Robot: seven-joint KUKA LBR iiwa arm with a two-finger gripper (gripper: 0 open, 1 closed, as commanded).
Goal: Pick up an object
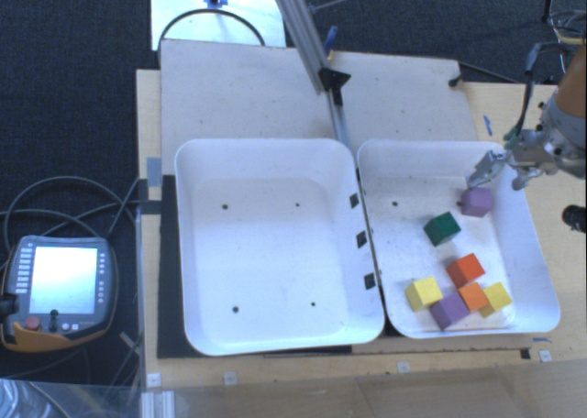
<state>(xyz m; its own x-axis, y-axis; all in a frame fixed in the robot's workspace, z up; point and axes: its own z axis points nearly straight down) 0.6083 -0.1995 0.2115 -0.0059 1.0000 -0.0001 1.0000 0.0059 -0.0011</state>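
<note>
The pale purple block [476, 203] is sitting in the upper right part of the right bin [404, 189], right under the tip of my claw [495, 171]; whether the claw is released or clenched I cannot tell, since its tip is lying blurred against the bin wall. My arm is reaching in from the right edge of the frame.

Below and left of that block a dark green cube [442, 227] is resting alone. Toward the bin's lower right corner a cluster is lying close together: an orange-red cube [465, 269], an orange block [474, 296], a yellow cube [424, 292], a purple block [448, 308] and a second yellow block [497, 298].

The left bin [197, 251] is standing just beside the right one, their rims meeting at the middle. Both are sitting on a pale wooden bench [257, 86], with a grey metal pole [295, 13] slanting down from the top centre. Dark carpet [73, 59] is surrounding the bench, and at the lower left a teach pendant [57, 290] with a lit screen is lying among black cables [55, 196].
</note>
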